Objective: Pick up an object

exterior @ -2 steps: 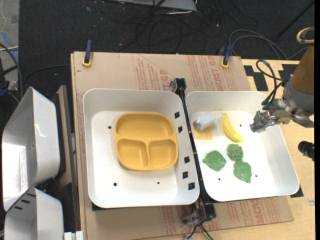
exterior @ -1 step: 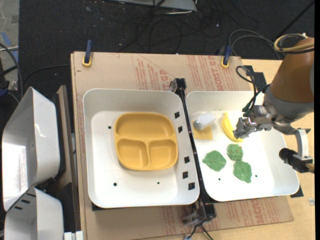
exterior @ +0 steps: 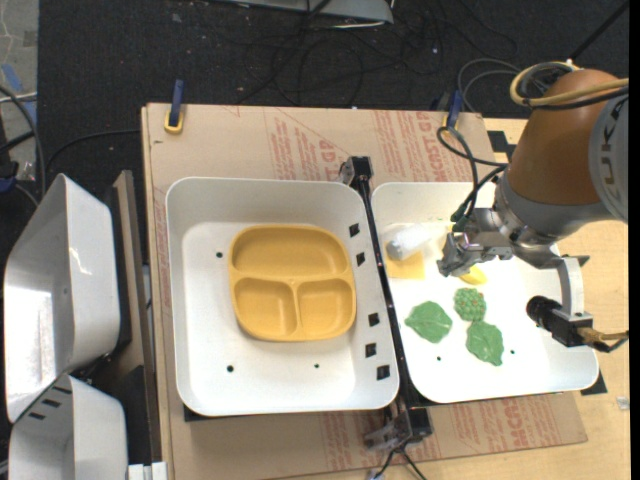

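At frame centre-left you see the left bin (exterior: 190,268) with a yellow divided tray (exterior: 293,281). Right of centre, the right bin (exterior: 540,368) holds green pieces (exterior: 430,321), a white object (exterior: 406,238) and a yellow bit (exterior: 472,276). The gripper (exterior: 458,258) hovers over them, nothing lifted yet; whether it is apart, you cannot tell. Cardboard-covered bench (exterior: 260,138), dark cabled floor (exterior: 100,48) above.

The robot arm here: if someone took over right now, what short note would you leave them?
Hand: low over the right bin, near its upper left; whether it grips anything is not visible.
Things: three green pieces lie loose in the right bin; a yellow piece and a white piece sit by the divider. A yellow divided tray sits in the left bin.
Done: nothing visibly lifted.
Left: grasp one object and raise it.
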`<state>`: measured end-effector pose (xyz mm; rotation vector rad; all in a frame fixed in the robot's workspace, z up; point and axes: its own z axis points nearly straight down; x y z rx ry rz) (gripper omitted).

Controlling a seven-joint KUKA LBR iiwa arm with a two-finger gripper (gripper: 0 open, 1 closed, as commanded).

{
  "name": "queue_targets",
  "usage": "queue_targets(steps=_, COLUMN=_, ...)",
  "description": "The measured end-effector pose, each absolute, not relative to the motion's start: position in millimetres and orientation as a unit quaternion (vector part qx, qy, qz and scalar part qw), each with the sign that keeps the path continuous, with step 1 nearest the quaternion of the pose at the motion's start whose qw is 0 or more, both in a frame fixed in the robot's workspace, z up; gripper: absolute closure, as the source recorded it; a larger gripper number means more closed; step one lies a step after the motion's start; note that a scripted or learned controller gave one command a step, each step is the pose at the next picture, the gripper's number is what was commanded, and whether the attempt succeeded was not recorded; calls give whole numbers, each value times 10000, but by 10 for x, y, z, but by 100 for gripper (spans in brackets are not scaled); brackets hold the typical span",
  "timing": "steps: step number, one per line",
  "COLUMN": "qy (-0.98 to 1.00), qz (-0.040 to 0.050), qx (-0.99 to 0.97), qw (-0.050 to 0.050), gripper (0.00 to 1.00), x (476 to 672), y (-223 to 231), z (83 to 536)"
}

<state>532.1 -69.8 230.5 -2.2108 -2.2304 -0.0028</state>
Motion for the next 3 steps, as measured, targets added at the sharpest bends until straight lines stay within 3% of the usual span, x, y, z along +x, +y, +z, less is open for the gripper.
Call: queue_targets(steps=3, qy=-7099, qz=-1, qx=-7043, qw=13, gripper=100, x=4985, y=755, z=2169)
